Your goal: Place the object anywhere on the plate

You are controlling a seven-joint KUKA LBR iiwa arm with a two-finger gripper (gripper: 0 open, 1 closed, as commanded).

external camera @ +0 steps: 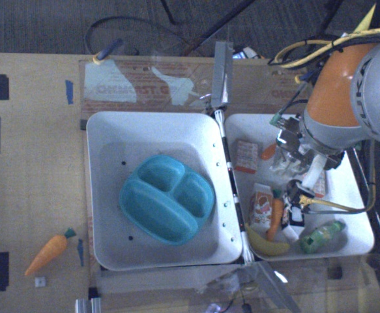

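A blue plate (167, 197) with three compartments lies in the left white bin (111, 135), and nothing rests on it. My gripper (292, 164) hangs over the middle of the right bin (362, 240), pointing down above the clutter there. Just to its left lie a small red-and-white box (246, 155) and a small orange piece (268, 152). Below it are a printed carton (262, 207), an orange carrot (276, 218), a yellow banana (268, 243) and a green bottle (320, 235). I see nothing held in the gripper.
A second toy carrot (46, 253) lies on the wooden bench left of the bins. A metal divider rail (221, 77) rises between the bins at the back. Yellow cables (307, 44) loop above the arm.
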